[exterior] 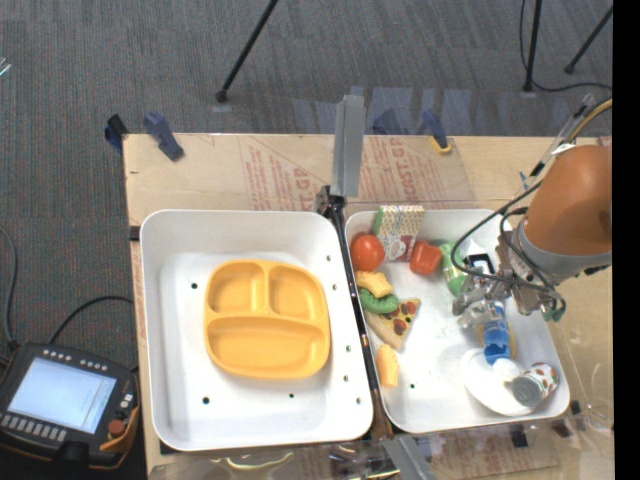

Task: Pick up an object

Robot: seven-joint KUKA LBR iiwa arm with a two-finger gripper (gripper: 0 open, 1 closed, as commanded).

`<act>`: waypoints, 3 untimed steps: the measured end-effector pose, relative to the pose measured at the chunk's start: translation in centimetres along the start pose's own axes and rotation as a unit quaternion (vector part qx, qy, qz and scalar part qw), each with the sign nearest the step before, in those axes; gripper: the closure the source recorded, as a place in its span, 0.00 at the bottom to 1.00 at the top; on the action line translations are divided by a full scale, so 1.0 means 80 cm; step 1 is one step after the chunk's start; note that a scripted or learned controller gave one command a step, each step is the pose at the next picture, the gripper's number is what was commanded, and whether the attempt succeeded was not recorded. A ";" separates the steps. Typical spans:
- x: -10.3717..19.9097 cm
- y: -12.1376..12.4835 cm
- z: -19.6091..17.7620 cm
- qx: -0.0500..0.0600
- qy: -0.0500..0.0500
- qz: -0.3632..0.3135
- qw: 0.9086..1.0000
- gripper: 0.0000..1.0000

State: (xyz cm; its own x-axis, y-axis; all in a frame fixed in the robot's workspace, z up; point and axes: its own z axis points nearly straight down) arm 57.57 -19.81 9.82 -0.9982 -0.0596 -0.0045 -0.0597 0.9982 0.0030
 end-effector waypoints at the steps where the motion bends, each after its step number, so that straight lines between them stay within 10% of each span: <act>1: -0.059 0.002 0.015 0.000 0.002 0.059 0.998 1.00; 2: -0.059 0.001 0.014 0.000 0.002 0.059 0.998 0.00; 3: 0.031 -0.015 0.013 0.000 0.002 0.037 0.999 0.00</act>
State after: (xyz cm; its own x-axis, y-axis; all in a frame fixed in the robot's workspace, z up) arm 55.14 -21.15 8.79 -0.9999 0.0146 -0.0009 0.0146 0.9999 0.0026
